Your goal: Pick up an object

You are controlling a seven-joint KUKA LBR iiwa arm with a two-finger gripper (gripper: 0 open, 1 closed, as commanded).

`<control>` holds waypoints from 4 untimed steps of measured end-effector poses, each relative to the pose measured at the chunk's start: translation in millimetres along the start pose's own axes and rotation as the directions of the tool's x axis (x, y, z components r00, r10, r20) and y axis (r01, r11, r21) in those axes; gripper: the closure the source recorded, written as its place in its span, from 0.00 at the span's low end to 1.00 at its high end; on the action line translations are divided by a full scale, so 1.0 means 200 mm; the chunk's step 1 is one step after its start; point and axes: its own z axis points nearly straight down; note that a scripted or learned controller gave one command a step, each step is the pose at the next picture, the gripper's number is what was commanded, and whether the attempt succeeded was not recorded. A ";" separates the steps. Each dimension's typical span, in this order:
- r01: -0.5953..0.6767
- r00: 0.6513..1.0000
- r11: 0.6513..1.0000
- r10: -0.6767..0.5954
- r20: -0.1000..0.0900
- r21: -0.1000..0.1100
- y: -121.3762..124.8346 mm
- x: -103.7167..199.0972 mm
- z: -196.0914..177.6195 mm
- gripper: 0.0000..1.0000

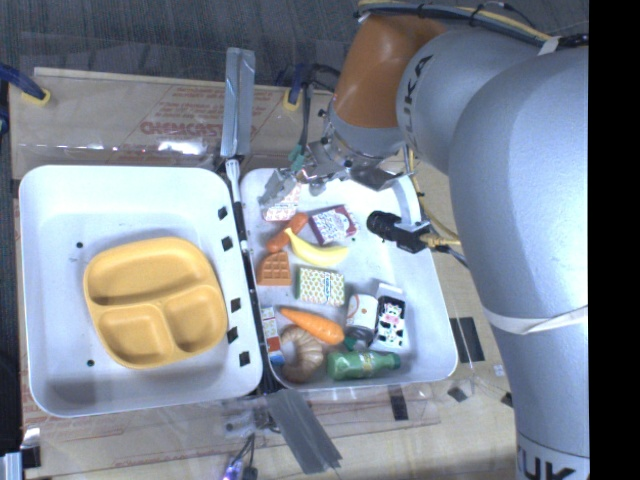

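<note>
Fingers (pixel 283 181) sit low at the right bin's (pixel 432 298) far left corner, over a pale packet (pixel 281 204); whether they are parted or closed cannot be told. Nearby lie a banana (pixel 318 251), carrot (pixel 311 324) and green bottle (pixel 362 364). The left bin (pixel 50 208) holds a yellow tray (pixel 152 298).
</note>
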 end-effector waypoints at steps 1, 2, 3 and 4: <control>0.015 1.000 1.000 -0.015 -0.002 0.002 -0.46 -0.10 0.41 0.00; 0.011 0.999 0.998 -0.009 -0.032 0.061 -0.19 -0.25 0.48 0.00; 0.014 1.000 0.998 -0.013 -0.012 0.055 -0.19 -0.29 0.43 1.00; -0.386 0.922 0.922 0.386 -0.001 0.000 -0.08 -0.05 0.00 1.00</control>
